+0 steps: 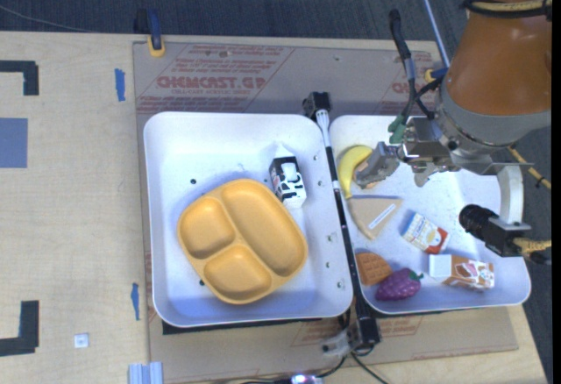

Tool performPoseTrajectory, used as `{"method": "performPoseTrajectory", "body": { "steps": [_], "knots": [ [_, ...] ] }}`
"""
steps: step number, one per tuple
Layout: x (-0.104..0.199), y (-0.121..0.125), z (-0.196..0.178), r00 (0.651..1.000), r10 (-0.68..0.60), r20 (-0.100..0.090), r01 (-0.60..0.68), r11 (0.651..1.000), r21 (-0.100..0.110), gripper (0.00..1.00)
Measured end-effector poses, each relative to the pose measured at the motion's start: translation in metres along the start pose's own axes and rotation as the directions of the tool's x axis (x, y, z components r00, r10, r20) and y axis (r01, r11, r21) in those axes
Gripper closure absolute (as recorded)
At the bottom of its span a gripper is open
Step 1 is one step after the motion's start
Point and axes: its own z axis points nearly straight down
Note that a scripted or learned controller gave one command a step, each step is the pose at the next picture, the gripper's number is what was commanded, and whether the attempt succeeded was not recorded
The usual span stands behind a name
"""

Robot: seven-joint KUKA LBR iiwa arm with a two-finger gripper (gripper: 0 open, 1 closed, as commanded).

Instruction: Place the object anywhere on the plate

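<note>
Hovering claw (379, 170) seemingly just beside banana (351, 165).

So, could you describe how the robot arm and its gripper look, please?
The arm is bulky and rounded, with a broad orange band above a grey wrist section. The gripper is small, grey and metallic, with dark fingertips. Thin dark cables run along the wrist, and there are small green and yellow spots where they attach.

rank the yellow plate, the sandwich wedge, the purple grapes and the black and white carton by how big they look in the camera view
1. yellow plate, by far the largest
2. sandwich wedge
3. purple grapes and black and white carton: they look about alike, so I would not rank one over the other
</note>
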Motion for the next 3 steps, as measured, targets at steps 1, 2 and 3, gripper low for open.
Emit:
{"method": "performPoseTrajectory", "body": {
  "steps": [1,2,3],
  "knots": [
    [0.0,0.0,0.0,1.0,0.0,0.0,0.0,1.0,0.0,0.0],
    [0.0,0.0,0.0,1.0,0.0,0.0,0.0,1.0,0.0,0.0],
    [0.0,0.0,0.0,1.0,0.0,0.0,0.0,1.0,0.0,0.0]
  ]
}}
